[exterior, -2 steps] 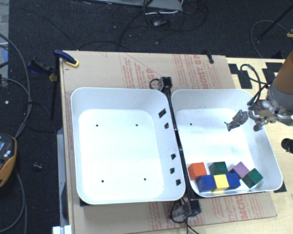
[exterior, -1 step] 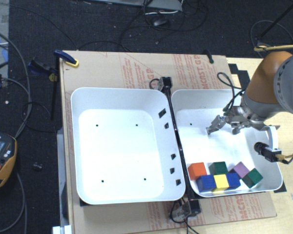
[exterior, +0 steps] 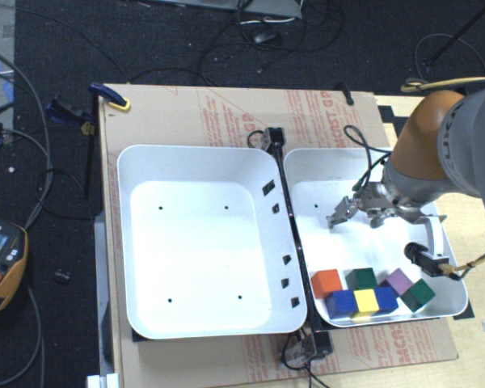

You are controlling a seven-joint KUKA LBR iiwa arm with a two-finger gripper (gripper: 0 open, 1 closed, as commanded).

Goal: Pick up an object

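I see the blocks (exterior: 370, 292) huddled at the right bin's (exterior: 323, 168) 6 o'clock edge, my tool (exterior: 357, 213) hanging apart at their 12 o'clock, fingers spread wide around nothing.

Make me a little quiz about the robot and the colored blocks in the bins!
1. True or false: the blocks sit in the left bin.
2. Which block is nearest the divider between the bins: A) orange block, B) purple block, C) yellow block?
3. Fill in: the gripper is over the ____ bin.

Key: 1. False, they lie in the right bin's near corner. 2. A. 3. right.
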